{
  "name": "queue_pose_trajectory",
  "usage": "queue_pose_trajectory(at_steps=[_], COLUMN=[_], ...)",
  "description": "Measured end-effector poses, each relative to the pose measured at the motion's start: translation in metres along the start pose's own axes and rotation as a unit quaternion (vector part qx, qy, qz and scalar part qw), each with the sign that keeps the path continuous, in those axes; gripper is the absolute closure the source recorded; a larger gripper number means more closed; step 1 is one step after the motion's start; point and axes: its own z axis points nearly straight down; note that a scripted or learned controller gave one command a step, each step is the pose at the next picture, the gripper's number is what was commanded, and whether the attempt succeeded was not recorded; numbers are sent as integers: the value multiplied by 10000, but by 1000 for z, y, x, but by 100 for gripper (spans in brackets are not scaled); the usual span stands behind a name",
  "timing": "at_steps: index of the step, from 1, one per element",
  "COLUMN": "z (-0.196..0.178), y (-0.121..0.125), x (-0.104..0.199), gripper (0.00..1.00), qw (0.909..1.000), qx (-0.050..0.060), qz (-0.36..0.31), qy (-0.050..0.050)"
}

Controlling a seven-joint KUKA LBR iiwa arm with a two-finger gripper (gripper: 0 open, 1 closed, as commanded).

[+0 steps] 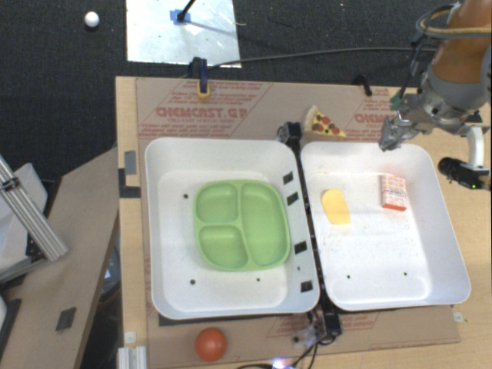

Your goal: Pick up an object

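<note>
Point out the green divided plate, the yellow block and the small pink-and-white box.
Green divided plastic plate (241, 224): camera view, on the ridge between its compartments.
Yellow rounded block (335, 207): camera view, middle of its top face.
Small pink-and-white box (393, 192): camera view, centre of its upper face.

Bench (131, 283) tan, topped by brown board (231, 106) printed with red lettering. Two shallow white bins side by side on board: left bin (165, 206), right bin (430, 275), rims touching. Pizza-slice toy (324, 123) on board just behind bins' junction. Orange ball (210, 344) at front edge, near left bin's front rim. Blue-and-yellow clamp (201, 78) at board's far edge.
</note>
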Motion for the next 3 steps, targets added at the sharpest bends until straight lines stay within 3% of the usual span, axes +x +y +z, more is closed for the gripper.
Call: queue_pose_trajectory(at_steps=[3], z=[-4], y=[-66], x=[148], gripper=[100], qw=[10000], qx=[4], qz=[-6], qy=[7])
